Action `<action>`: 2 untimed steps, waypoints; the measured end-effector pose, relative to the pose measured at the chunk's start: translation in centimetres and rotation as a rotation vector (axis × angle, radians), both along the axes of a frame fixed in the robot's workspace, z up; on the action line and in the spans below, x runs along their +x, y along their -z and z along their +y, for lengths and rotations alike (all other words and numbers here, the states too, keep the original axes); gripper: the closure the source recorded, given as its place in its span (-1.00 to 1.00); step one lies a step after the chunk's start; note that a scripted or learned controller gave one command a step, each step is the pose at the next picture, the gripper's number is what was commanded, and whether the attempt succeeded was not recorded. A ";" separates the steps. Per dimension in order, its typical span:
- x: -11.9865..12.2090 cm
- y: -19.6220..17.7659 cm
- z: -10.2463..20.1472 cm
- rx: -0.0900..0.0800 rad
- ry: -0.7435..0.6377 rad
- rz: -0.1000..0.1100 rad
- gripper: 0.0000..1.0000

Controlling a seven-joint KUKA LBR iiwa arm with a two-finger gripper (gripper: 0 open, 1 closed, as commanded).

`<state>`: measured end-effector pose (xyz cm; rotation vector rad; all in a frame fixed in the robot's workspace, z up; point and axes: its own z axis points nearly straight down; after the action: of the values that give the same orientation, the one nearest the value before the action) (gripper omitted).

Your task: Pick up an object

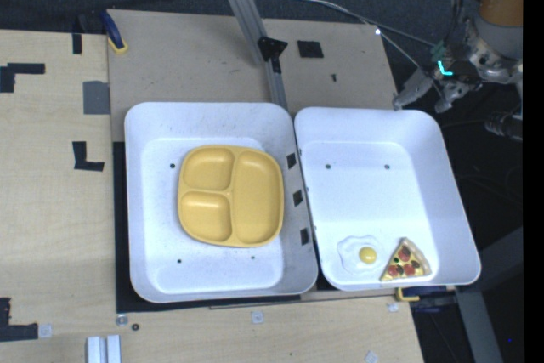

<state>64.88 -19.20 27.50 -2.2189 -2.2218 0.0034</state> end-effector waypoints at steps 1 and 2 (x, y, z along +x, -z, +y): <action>0.0 -0.1 0.0 -0.001 0.000 -0.002 -1.00; -1.0 4.9 0.0 0.000 0.000 0.003 -1.00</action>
<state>63.92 -19.18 22.64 -2.2178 -2.2197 0.0075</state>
